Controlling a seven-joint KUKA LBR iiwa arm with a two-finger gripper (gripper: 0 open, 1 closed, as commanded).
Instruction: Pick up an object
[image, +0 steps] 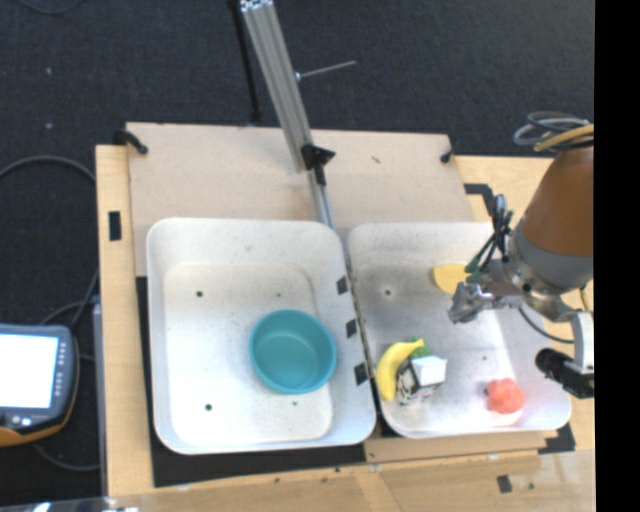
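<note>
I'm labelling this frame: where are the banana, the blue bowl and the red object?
banana (388, 366), camera view, middle of its curve.
blue bowl (291, 349), camera view, inside bottom.
red object (505, 396), camera view, its centre.

Two shallow white bins sit side by side on the tabletop (400, 160). The left bin (190, 250) holds a blue bowl (292, 350). In the right bin (400, 250), a banana (390, 365) lies touching a small white block (428, 372), with a red object (505, 396) near the front right corner. The end effector (465, 300) hangs over the right bin just beside a yellow object (449, 276).
</note>
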